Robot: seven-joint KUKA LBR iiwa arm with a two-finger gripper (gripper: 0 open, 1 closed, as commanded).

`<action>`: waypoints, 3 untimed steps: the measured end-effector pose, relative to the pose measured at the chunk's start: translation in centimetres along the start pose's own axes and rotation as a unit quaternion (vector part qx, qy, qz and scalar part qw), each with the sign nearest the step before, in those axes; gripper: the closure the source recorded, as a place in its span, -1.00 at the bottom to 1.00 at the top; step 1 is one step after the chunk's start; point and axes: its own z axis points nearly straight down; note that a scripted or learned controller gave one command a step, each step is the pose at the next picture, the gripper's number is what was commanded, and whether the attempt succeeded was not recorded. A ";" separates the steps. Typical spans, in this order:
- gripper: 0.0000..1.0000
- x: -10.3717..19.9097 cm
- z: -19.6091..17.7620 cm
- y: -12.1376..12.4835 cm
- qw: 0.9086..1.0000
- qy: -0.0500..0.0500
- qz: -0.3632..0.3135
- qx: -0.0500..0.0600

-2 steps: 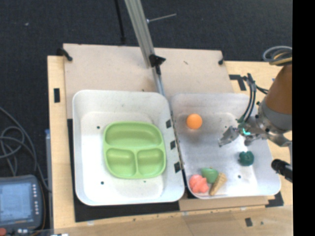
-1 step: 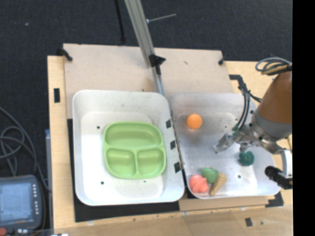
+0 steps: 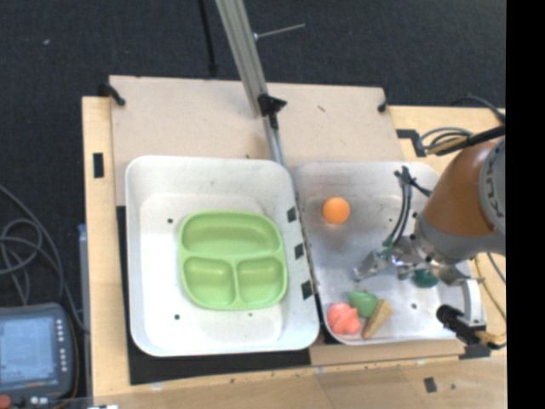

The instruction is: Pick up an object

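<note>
1. Arm (image 3: pixel 464 198) enters from right, orange band over right bin (image 3: pixel 341 186).
2. Gripper (image 3: pixel 387 265) low inside right bin, nr centre; claw state: cannot tell, too small/blurred.
3. Orange ball (image 3: pixel 336 210) upper-left part of right bin, apart from gripper.
4. Pink obj (image 3: pixel 343 318), green obj (image 3: pixel 364 302), tan cone (image 3: pixel 378 318) clustered at bin's near edge.
5. Green divided tray (image 3: pixel 232 259) lies in left bin (image 3: pixel 153 228).

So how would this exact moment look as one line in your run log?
arm: over right bin | gripper: low, nothing seen held | orange ball: loose | left bin: green tray
</note>
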 end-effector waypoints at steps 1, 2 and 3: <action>-1.00 -0.1 0.1 0.0 1.000 0.000 0.001 -0.002; 1.00 -0.2 -1.1 0.2 1.000 0.000 0.003 -0.005; 1.00 -0.2 -7.5 0.4 1.000 -0.001 -0.002 -0.007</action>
